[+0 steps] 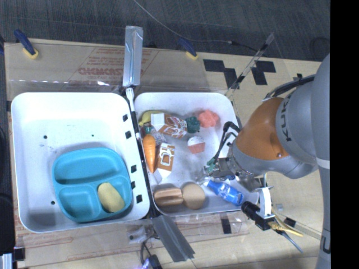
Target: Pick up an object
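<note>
Gripper (220, 170) was seen low over right bin (179, 101), near its right wall; finger state could not be told. Blue bottle (225, 192) lay just beside, at front-right corner. Approach best centred across bottle's width, bun (168, 195) avoided.

1 fixed camera looks down from above the bench at a slant, far enough back to take in both white bins: the left bin (22, 150) and the right bin (185, 101) sit side by side mid-frame. The arm (280, 133) enters from the right edge, dark floor along the top.
</note>
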You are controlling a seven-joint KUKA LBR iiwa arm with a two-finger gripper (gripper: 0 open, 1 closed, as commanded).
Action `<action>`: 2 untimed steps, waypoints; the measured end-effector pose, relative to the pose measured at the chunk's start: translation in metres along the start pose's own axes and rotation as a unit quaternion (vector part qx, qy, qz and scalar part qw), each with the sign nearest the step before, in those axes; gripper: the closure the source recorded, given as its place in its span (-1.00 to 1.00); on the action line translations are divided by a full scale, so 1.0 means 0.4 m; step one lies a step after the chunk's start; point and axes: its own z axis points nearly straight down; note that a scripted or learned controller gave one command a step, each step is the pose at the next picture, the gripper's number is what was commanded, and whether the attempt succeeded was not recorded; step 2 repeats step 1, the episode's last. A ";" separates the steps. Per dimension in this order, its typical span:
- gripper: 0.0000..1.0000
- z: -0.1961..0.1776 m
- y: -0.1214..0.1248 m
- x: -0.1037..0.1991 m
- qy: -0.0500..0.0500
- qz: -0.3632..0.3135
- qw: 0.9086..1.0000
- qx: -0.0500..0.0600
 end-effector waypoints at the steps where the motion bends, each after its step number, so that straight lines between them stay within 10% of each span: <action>1: 1.00 -0.240 0.110 0.287 0.000 0.001 1.000 -0.004; 2: 1.00 -0.240 0.110 0.287 0.000 0.001 1.000 -0.004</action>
